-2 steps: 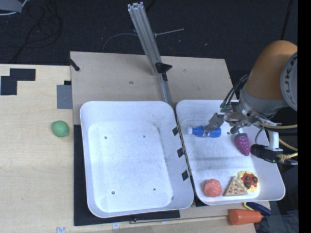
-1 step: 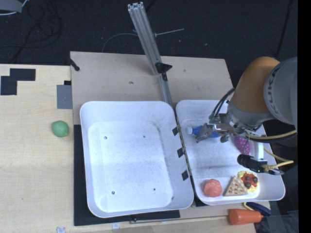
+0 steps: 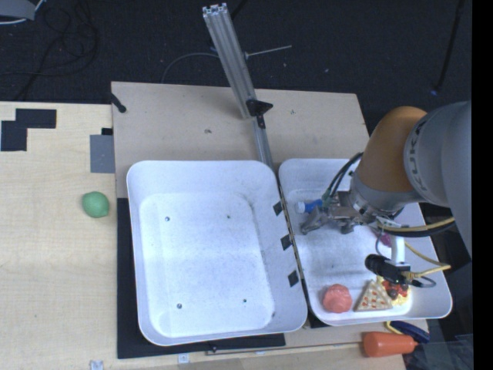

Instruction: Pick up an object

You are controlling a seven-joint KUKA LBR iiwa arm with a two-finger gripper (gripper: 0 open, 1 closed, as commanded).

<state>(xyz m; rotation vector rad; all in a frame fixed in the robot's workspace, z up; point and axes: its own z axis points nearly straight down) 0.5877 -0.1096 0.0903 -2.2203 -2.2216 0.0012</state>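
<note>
In the right bin (image 3: 308, 177), mid-frame, the gripper (image 3: 323, 220) hung low, seemingly hunting; its grip I couldn't tell.

Two white bins (image 3: 202, 177), one green ball (image 3: 95, 204), one red ball (image 3: 336, 298)

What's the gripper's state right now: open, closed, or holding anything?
Gripper: above the right bin; open or closed cannot be told; nothing visibly held.
</note>
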